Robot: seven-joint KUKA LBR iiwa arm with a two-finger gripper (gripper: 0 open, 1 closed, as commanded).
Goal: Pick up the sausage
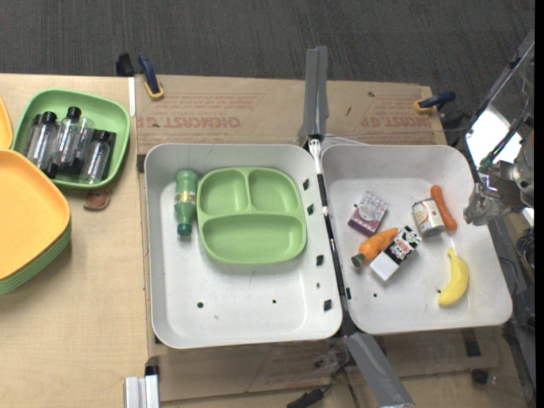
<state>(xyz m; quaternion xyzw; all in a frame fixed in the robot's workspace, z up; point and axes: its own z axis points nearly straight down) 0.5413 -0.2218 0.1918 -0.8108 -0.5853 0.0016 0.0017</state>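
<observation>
The sausage [443,208] is a short red-orange link lying at a slant in the right bin [408,164], near its right wall. It touches a small tin can [427,218] on its left. My gripper [478,205] hangs at the bin's right rim, just right of the sausage and apart from it. Nothing shows in its grasp.
The right bin also holds a carrot [376,245], a purple packet [368,212], a small white carton [396,254] and a banana [455,280]. In the left bin [246,313] lie a green divided plate [252,213] and a green bottle [185,201]. Orange plates [30,219] and a green tray of bottles [72,138] sit far left.
</observation>
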